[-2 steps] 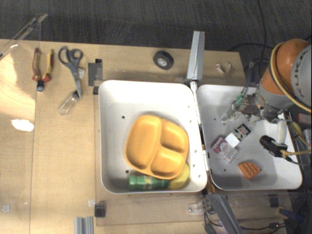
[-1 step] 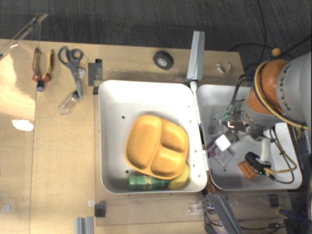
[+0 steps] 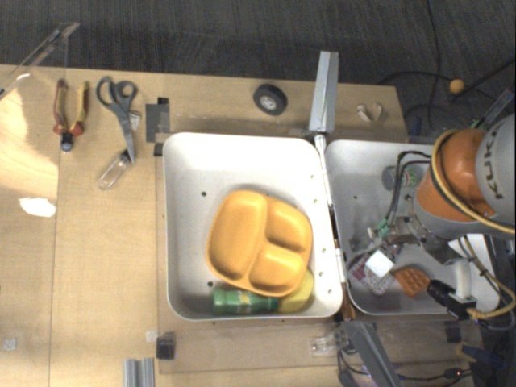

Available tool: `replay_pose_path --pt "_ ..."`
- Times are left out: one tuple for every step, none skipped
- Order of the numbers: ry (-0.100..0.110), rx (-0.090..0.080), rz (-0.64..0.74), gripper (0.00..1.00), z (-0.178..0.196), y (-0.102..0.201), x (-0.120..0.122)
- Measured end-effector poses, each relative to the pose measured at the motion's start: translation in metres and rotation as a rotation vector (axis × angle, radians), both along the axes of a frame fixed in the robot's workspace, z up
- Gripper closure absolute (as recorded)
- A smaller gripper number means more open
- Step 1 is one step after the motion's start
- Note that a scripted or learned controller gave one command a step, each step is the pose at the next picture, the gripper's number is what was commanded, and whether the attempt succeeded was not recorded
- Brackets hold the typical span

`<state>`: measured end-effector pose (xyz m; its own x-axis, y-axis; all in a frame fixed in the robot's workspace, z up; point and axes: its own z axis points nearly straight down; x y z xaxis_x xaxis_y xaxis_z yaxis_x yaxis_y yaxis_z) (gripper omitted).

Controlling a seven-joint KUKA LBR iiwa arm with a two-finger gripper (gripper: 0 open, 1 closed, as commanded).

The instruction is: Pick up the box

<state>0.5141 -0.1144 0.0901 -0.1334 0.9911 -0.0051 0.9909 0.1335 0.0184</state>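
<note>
arm: we see the grey arm with its orange band (image 3: 463, 176) low over the right white bin (image 3: 355, 168).
gripper (image 3: 387, 244): we cannot tell its state.
box: small white box with purple print (image 3: 376, 266), near the right bin's front-left corner, long axis apparently diagonal.
step: we judge the grasp unconfirmed; next, close squarely across it.

Two white bins (image 3: 181, 216), one yellow tray (image 3: 260, 240) (three-compartment), one green bottle (image 3: 242, 301), one scissors (image 3: 121, 111), one pliers (image 3: 68, 111)
</note>
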Motion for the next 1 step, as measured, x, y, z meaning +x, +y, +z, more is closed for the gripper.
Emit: replay_pose_path --pt "-0.011 -0.004 0.001 1.00 0.0127 -0.0008 0.0039"
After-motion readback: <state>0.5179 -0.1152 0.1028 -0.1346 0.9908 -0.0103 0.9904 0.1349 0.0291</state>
